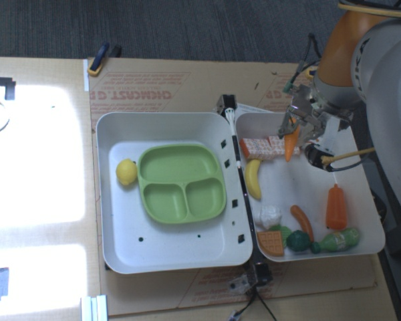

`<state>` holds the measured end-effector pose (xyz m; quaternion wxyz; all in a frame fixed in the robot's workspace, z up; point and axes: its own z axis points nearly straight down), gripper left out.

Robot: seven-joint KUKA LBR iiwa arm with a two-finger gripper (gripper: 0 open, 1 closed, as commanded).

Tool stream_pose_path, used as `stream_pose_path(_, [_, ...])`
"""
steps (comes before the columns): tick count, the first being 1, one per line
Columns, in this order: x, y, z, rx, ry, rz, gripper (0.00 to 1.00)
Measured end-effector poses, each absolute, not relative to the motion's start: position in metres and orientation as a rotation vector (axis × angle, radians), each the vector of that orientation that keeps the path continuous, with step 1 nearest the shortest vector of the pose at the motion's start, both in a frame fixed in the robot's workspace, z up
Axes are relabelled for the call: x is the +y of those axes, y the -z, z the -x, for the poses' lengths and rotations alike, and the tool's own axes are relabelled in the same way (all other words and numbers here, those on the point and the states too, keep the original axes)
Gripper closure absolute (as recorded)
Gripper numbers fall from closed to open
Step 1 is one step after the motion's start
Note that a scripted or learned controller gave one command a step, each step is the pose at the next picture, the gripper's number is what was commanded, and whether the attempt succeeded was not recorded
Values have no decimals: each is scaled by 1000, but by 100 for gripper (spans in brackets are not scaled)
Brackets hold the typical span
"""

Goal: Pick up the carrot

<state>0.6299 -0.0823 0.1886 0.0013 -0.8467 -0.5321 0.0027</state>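
Claw (295, 127) over the back of the right bin (367, 209), clenched on one carrot (290, 144); carrot hangs point-down between the fingers, clear of the bin floor, just right of the pink wafer box (262, 148).

Count, right bin: 1 banana (253, 178), 1 wafer box, 1 orange bottle (335, 207), 1 small orange sausage-like piece (303, 221), 1 white crumpled item (271, 215), 1 waffle-like square (271, 242), 1 dark green round piece (297, 240), 1 light green vegetable (337, 239). The last three sit along the front wall.

Left bin (113, 226): 1 green three-compartment plate (182, 182), 1 lemon (126, 172) touching the plate's left edge.

2 bins side by side on the table (140, 85). 1 blue-yellow item (99, 60) at the table's back edge.
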Motion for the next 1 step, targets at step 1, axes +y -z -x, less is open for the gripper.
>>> stream_pose_path(1, [-81,-221,-621,-1421,-8,2801,100])
